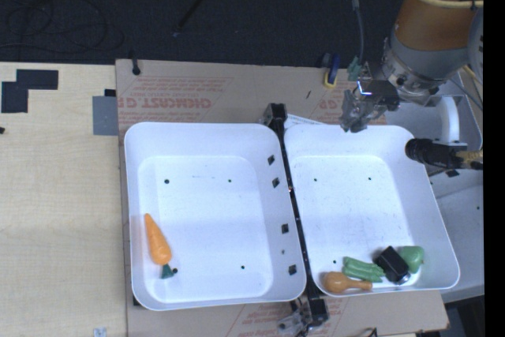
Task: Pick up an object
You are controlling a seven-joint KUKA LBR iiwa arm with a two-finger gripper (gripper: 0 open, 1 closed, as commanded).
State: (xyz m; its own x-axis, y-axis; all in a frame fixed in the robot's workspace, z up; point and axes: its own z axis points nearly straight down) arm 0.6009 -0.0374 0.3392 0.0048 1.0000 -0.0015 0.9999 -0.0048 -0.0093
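Note:
An orange toy carrot (pixel 157 240) with a small green top lies near the front left corner of the left bin (pixel 197 142). In the front right corner of the right bin (pixel 355 170) sits a cluster: a green pod (pixel 362 269), a black block (pixel 392 264), a rounded green piece (pixel 412 255) and an orange pear-shaped toy (pixel 343 282). My gripper (pixel 357 116) hangs over the far rim of the right bin, well away from the cluster. I see nothing held in it.
A black divider strip (pixel 285 201) runs between the two bins. Both bins rest on a brown cardboard sheet (pixel 205 91). Small blue and yellow items (pixel 331 71) sit on the cardboard behind the right bin.

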